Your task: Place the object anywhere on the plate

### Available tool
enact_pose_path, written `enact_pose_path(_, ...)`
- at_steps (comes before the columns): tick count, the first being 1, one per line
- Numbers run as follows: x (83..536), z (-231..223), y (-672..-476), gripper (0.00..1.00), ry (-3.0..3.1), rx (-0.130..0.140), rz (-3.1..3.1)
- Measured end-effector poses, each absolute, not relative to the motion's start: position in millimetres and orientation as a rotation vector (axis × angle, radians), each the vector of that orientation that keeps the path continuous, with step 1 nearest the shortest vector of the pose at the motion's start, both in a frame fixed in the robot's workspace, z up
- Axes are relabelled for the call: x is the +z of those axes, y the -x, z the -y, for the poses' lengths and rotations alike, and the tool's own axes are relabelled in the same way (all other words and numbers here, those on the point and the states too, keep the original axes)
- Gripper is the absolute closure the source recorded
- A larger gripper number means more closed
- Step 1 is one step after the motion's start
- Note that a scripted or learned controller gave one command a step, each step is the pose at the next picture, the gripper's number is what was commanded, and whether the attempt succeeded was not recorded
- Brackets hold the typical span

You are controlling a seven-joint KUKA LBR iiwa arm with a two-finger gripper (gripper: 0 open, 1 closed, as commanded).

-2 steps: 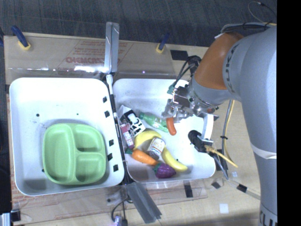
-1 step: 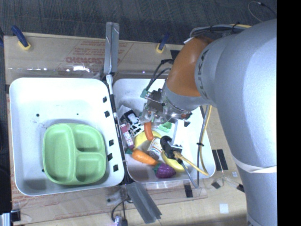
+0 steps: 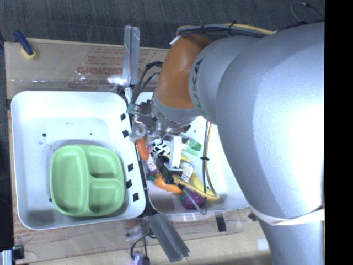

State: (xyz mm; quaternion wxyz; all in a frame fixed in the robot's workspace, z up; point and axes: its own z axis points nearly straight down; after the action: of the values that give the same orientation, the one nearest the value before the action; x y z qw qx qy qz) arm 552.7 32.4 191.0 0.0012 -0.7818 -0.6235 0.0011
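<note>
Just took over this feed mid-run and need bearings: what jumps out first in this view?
The big grey arm fills the right side, its orange band hanging over the right bin. Below it sits a bright clutter of small toys, orange, yellow and purple among them. In the left bin lies the green plate, with nothing on it.

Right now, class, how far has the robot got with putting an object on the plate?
Nothing looks done: the green plate in the left bin has nothing on it. In hand: the gripper is down among the toys in the right bin. Whether it holds one, I cannot tell. Lifting, carrying across and setting down remain.
</note>
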Motion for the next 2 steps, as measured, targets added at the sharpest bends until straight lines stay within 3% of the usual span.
enact_pose_path(1,221.6,-86.3,-534.8,1.0,2.426,0.002,1.993)
enact_pose_path(2,221.6,-86.1,-534.8,0.0,2.426,0.003,1.993)
